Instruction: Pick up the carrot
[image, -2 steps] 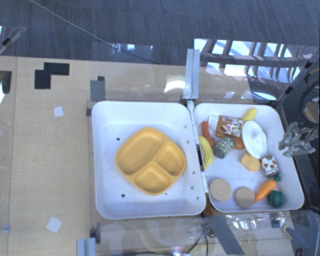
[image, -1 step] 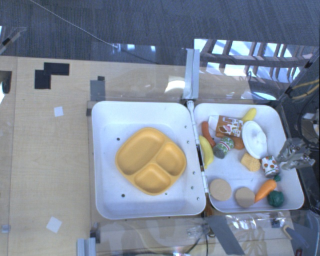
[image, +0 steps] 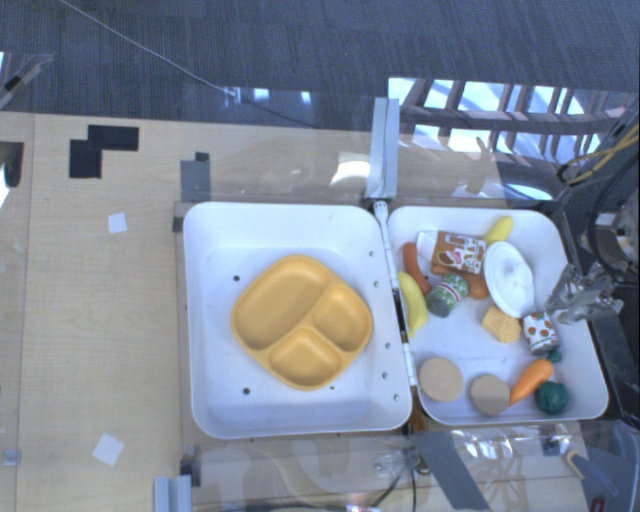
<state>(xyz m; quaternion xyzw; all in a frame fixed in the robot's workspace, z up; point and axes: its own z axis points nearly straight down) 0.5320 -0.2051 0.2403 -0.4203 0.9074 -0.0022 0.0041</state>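
Note:
The carrot (image: 531, 379) is a small orange toy lying at a slant near the front right corner of the right bin (image: 590, 400), with a dark green tuft (image: 550, 397) at its lower end. My gripper (image: 577, 297) hangs over the right side of that bin, above and behind the carrot and apart from it. A small white cup with red spots (image: 540, 332) sits between the gripper and the carrot. Nothing shows in the gripper.
The right bin is crowded: two tan discs (image: 440, 379) beside the carrot, a cheese cube (image: 500, 323), a white lid (image: 508, 278), a carton (image: 458, 252), a banana (image: 412, 303) and a sausage (image: 413, 265). The left bin (image: 210, 400) holds a yellow divided plate (image: 302, 320).

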